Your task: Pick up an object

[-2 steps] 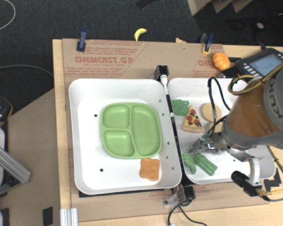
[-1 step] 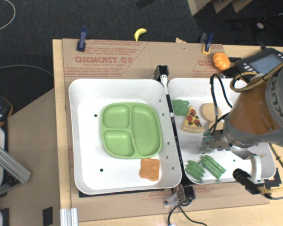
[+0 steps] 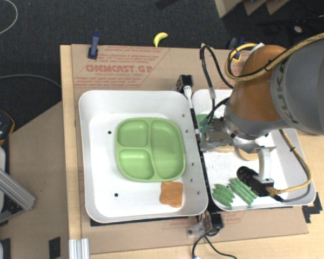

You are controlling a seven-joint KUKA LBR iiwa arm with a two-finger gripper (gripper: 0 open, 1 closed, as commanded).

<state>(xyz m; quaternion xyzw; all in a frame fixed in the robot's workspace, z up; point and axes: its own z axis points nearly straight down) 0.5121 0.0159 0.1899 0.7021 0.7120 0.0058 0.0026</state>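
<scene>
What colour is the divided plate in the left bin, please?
Light green, shown in the camera view.

Left white bin (image 3: pixel 92 144): green three-compartment plastic plate (image 3: pixel 150 149); orange lumpy piece (image 3: pixel 171 193) beside it. Right white bin (image 3: pixel 291 198): green ridged item (image 3: pixel 235 193), grey arm (image 3: pixel 281 96) overhead.

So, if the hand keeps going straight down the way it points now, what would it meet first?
Probably the floor of the right bin. The hand points down near that bin's left wall, where pale objects lie close by, so it might touch one of those first; depth is unclear.
</scene>
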